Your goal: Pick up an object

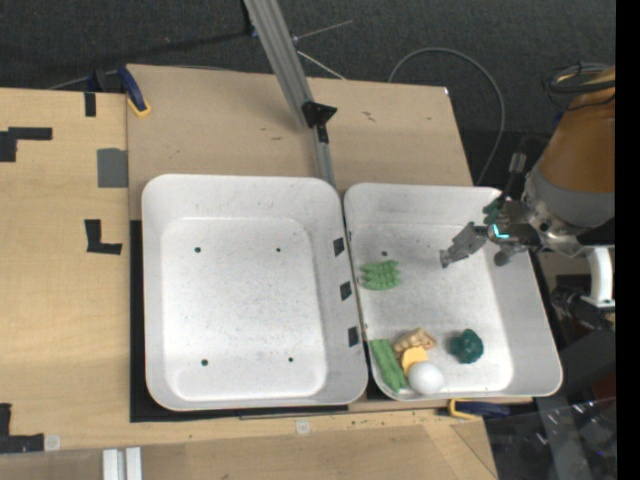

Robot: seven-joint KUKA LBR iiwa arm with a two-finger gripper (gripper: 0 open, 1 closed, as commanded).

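- Bins sit side by side on the bench: the left bin (245,288) and the right bin (520,308).
- Four small things lie in the right bin. A green leafy toy (380,275) lies near the bin's left wall.
- A dark green round thing (465,346), a white ball (426,377) and a long green piece (388,364) sit close together at the near end. A small tan thing (412,345) rests just by the ball.
- The gripper (478,245) hangs over the upper right part of the right bin. Its two fingers are spread apart and nothing is between them.
- It looks like the arm is at the reaching step, with nothing picked yet.
- The dark green round thing may be the best one to try, since it sits a bit apart from the rest.
- Next, the gripper would need to move over one toy, go down around it, and squeeze.
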